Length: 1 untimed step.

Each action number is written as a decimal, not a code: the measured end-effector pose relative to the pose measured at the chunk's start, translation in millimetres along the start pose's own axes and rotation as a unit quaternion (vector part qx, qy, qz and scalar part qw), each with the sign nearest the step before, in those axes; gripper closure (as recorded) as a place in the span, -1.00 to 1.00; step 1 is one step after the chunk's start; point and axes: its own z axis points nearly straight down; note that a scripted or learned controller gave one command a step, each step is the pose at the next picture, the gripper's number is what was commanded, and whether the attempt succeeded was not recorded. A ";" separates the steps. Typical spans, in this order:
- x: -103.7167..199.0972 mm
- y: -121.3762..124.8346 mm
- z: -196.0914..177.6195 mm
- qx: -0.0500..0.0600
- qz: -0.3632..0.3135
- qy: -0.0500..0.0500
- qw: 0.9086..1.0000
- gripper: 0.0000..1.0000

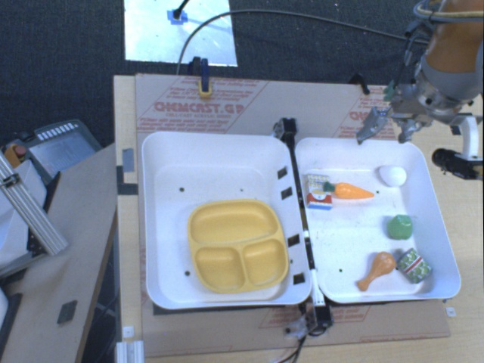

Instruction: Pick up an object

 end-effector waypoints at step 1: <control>0.3 1.7 -7.6 -0.006 -0.001 -0.001 1.000 -1.00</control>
